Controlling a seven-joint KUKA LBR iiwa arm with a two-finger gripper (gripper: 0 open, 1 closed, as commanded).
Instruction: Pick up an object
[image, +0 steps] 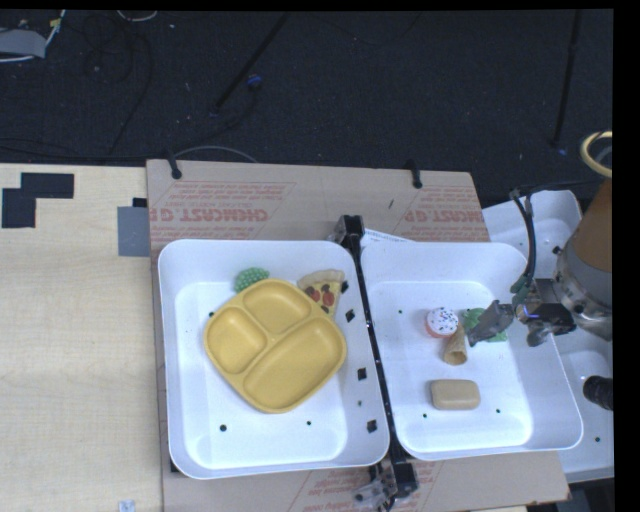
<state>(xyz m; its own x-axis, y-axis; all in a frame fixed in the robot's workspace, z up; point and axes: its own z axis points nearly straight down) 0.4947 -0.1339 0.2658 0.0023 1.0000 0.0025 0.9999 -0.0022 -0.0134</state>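
In the right bin (500, 430) lie a round pink-and-white toy (441, 321), a tan cone (456, 348) just below it and a beige block (454, 394) nearer the front. A small green and grey object (484, 323) sits right of the cone. My gripper (512, 316) reaches in low over the bin's right side, with its tip right at that green object. I cannot make out whether it touches or holds the object.
The left bin (200, 440) holds a yellow divided plate (276, 345), a green toy (252, 277) and a pizza slice (324, 289) behind it. A black divider (366, 340) runs between the bins. The arm's wrist (590, 270) stands over the right rim.
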